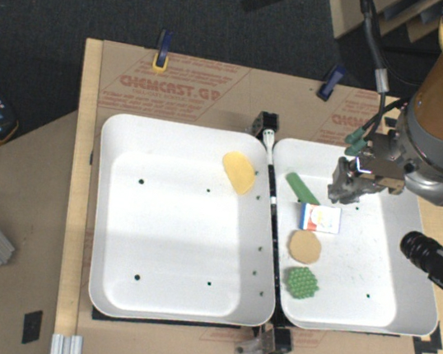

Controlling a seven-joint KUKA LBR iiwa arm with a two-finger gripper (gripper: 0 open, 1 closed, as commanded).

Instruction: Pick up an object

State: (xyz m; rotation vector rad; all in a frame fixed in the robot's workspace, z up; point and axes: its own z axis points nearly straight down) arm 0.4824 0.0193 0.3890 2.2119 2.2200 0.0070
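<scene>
Over the right bin [407, 268] the gripper [344, 191] is hung just above the small box [321, 219]; finger state can't be told, nothing is seen lifted, so the pick is judged undone

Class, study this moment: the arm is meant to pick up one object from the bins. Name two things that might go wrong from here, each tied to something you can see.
1. In the right bin, the green strip, small box, tan disc and green bumpy piece lie close together; the gripper might nudge a neighbour or catch two.
2. These items lie near the bin's left wall, which could obstruct a descent.
</scene>
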